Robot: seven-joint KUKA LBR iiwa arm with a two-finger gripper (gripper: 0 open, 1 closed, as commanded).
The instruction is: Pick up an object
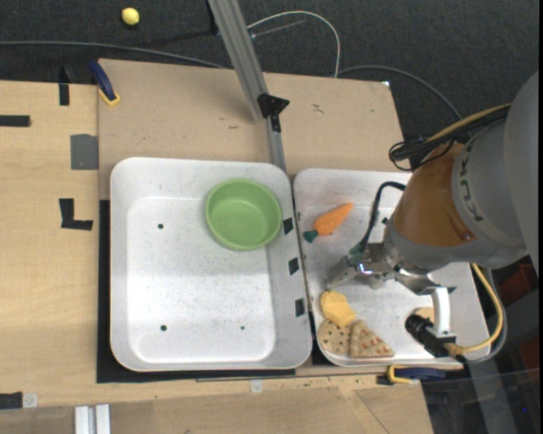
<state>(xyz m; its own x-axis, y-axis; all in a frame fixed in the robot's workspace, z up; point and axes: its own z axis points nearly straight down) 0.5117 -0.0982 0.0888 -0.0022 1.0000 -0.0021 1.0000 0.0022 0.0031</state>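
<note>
Objects for picking lie mostly in the right bin [312, 242]: we see an orange toy carrot [333, 219] with a green top near the bin's upper left, a yellow lumpy piece [338, 309] lower down, a round cracker-like piece [334, 336] just below it, and a wedge like a pizza slice [368, 341] touching the cracker at the bin's near edge. In the left bin [145, 269] we see a green bowl [243, 213], upright, up in the far right corner.

We find the gripper [351, 269] low over the middle of the right bin, between the carrot and the yellow piece, touching neither as far as we can tell. Its metal tip is blurred and we cannot tell how far it is parted; we see nothing held in it. The grey arm with its orange band [434, 208] covers the bin's right side.

Both bins sit side by side on a brown board [190, 116] over a pale wooden bench [27, 242] marked with black tape pieces. A metal pole [240, 43] slants down to the gap between the bins. Beyond the bench we see dark carpet with cables [290, 25] and a small yellow ball [130, 15]. A blue-and-yellow clamp [105, 82] grips the board's far left corner.
</note>
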